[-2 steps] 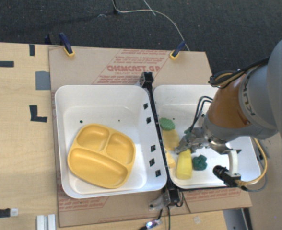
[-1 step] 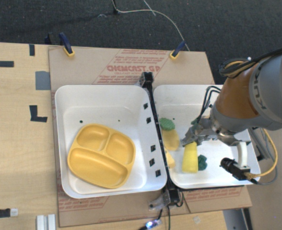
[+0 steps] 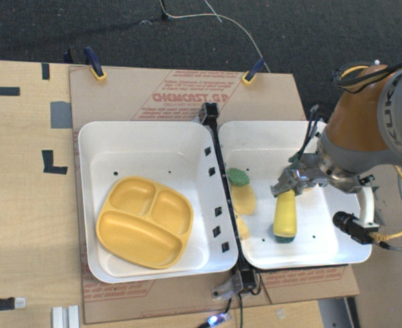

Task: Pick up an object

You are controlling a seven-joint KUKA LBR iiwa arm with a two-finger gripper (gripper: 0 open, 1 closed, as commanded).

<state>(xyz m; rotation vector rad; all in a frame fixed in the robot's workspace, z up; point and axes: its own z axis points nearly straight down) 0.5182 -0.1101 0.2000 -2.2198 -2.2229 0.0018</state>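
A yellow cylinder with a green lower end (image 3: pixel 285 217) lies in the right bin (image 3: pixel 338 251), near its middle. My gripper (image 3: pixel 295 183) is right at the cylinder's upper end, and its body hides where the two meet. A small green round piece (image 3: pixel 238 177) and a pale yellow piece (image 3: pixel 243 201) lie by the bin's left wall. Another small yellow piece (image 3: pixel 242 228) sits below them against the divider.
A yellow divided plate (image 3: pixel 145 221) lies in the left bin (image 3: pixel 91 149). A black divider strip (image 3: pixel 217 183) runs between the bins. The arm's grey and orange body (image 3: pixel 362 125) stands over the right bin's right side, with a black cable fitting (image 3: pixel 351 225) below it.
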